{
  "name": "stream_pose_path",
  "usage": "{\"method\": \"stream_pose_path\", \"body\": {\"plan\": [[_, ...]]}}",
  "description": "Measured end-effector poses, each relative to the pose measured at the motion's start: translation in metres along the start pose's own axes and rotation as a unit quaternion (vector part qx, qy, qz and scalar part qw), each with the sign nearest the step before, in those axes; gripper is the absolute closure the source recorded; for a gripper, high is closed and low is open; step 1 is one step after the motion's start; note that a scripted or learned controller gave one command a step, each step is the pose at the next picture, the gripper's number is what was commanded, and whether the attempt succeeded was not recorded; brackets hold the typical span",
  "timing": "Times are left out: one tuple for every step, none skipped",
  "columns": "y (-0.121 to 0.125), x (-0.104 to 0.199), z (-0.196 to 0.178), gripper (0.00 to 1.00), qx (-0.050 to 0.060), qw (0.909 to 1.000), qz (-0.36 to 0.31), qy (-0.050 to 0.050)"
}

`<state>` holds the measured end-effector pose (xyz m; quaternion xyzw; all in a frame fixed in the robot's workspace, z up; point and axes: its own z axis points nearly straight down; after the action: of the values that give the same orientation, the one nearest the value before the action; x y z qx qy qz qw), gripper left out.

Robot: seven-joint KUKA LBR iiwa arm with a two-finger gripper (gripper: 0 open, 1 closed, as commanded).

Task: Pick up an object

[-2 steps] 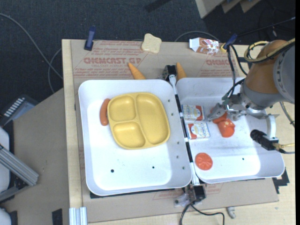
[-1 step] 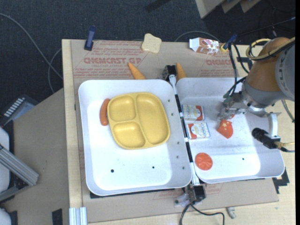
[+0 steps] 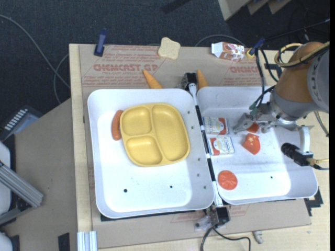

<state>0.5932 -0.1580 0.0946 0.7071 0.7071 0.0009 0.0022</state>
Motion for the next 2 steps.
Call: {"method": "stream_pose_path", "body": {"plan": [[-0.034,0.012,0.010,0.00,0.002,1.0000,0.001,0.000],[-0.032,0.012,-0.002,1.00,0.000,1.0000,0.001,0.000]]}}
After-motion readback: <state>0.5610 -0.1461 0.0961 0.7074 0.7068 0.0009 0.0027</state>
